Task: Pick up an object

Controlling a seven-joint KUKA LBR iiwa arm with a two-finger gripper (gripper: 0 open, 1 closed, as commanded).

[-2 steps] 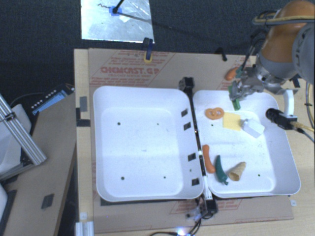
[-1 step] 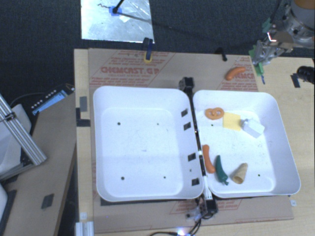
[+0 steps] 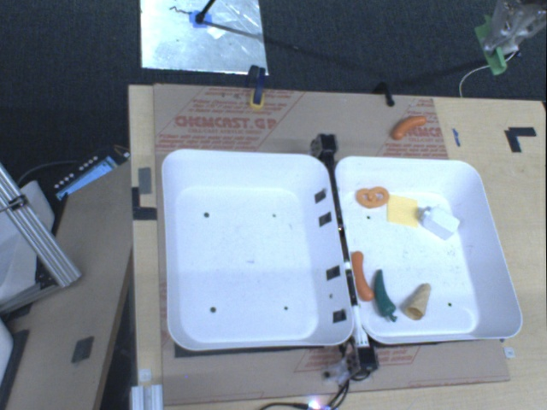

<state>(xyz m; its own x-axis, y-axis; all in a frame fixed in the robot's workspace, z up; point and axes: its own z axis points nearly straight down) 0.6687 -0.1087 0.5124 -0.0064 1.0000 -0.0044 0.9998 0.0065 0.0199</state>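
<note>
The right bin (image 3: pixel 491 229) held every candidate, all well below and left of the tool (image 3: pixel 504 32), which hung over dark floor beyond the counter's (image 3: pixel 291 114) far right corner. Farthest from the tool lay a tan cone (image 3: pixel 417 301), a green pepper (image 3: pixel 384 295) and an orange carrot (image 3: pixel 361 276), the last two long-axis roughly front to back beside the centre wall. Closer were a white block (image 3: pixel 438 223) touching a yellow card (image 3: pixel 402 210). Whether the tool was parted could not be told.

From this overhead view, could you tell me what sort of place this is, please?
Probably a robotics lab's grasping test bench: two white bins sit side by side on a board, toy food such as an orange carrot lies inside, and a gripper hangs top right.
</note>
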